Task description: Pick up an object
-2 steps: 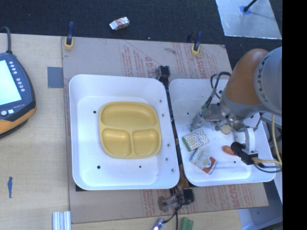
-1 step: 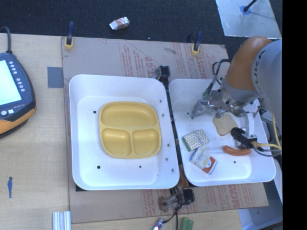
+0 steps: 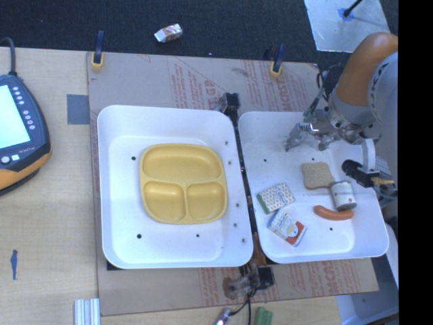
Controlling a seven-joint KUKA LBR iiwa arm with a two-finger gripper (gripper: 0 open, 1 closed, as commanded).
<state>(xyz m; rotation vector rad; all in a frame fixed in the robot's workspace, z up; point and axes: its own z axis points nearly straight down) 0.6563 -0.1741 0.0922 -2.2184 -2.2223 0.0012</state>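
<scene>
White plastic surrounds your targets: the right bin (image 3: 270,124) holds a tan slab like toast (image 3: 316,175), a small can (image 3: 343,195) just right of it, a sausage (image 3: 333,212) below the can, a green-checked packet (image 3: 276,197) and a blue-and-red carton (image 3: 287,227) towards the bin's near left. You will find the gripper (image 3: 310,135) over the far part of this bin, above bare floor, with the toast nearest it and the other pieces further towards you. Its metal fingers (image 3: 295,139) splay apart with nothing between them. The arm (image 3: 365,80) crosses the bin's far right corner, and a black part (image 3: 358,171) on it hangs just beside the can. Your left bin (image 3: 111,181) carries a yellow tray (image 3: 183,183) with three compartments. Clamps (image 3: 98,53) pin the cardboard (image 3: 162,80) under both bins, a pendant (image 3: 20,131) lies far left, and a crumpled wrapper (image 3: 168,33) sits on the dark floor beyond.
</scene>
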